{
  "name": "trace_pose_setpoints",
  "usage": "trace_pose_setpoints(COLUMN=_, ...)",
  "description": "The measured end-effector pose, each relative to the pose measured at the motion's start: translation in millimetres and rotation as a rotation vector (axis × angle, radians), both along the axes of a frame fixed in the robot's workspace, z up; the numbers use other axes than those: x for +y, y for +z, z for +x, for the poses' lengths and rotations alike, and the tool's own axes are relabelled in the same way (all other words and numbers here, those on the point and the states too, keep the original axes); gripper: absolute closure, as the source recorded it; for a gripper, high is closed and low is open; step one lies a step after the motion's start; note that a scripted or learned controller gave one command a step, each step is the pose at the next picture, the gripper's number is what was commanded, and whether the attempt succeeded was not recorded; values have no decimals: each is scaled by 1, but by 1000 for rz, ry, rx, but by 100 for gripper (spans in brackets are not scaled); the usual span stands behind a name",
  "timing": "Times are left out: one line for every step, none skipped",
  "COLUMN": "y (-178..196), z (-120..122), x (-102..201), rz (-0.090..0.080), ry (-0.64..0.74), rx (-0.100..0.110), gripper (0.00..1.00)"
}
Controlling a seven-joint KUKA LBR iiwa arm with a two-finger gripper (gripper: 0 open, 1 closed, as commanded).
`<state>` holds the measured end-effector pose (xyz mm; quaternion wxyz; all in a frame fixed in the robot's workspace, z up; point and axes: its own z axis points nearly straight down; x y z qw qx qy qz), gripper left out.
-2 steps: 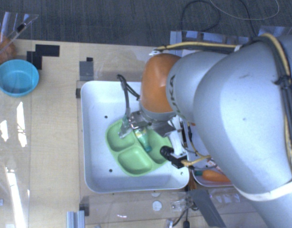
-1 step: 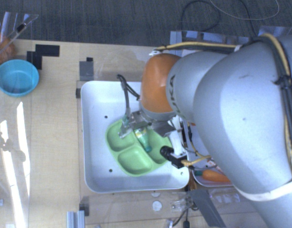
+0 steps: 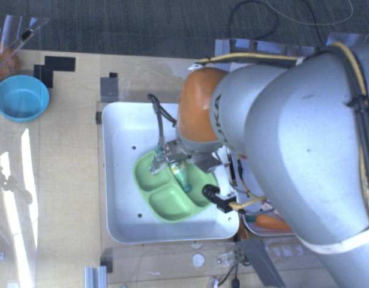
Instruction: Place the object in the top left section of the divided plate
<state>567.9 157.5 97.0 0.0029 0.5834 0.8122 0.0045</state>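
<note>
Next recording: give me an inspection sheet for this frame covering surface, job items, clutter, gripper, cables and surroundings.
Surface: wooden bench; white bin on it, second bin mostly behind the arm.
Job's things: green divided plate in the white bin; small teal object on the plate, beside the gripper.
Clutter: orange object low in the right bin; blue bowl on the bench at left.
Gripper: gripper low over the plate's upper part; grasp not discernible.
Cables: black cable looping on the floor; wires along the wrist.
Surroundings: dark carpet beyond the bench.
</note>
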Motion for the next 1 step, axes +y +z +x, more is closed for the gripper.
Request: trace_pose_setpoints(y=0, z=0, x=0, rz=0, ry=0, rx=0, gripper=0)
